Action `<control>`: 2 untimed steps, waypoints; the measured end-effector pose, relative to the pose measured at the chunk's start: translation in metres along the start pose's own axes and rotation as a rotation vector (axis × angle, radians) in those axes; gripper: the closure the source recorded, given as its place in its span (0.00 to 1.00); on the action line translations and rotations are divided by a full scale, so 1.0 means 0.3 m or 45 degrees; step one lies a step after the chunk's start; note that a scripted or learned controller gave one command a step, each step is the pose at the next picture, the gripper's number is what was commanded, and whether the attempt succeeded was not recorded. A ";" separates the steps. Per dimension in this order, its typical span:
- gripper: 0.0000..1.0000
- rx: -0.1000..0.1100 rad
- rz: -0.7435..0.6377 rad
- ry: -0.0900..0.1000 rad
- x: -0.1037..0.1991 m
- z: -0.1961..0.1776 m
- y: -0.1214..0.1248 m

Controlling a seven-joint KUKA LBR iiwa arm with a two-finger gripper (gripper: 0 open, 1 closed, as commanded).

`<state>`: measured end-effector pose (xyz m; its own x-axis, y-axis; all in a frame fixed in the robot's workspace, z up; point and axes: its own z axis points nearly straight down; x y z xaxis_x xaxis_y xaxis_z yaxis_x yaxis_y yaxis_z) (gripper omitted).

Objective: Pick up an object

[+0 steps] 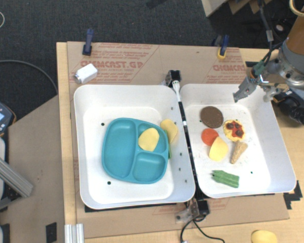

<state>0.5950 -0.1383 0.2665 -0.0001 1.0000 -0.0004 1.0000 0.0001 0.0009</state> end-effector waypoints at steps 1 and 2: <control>0.00 -0.025 0.001 -0.007 -0.036 -0.541 -0.148; 0.00 -0.021 0.007 -0.011 -0.211 -0.926 -0.204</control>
<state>0.5335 -0.2016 0.5442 0.0055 0.9999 -0.0093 0.9998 -0.0053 0.0176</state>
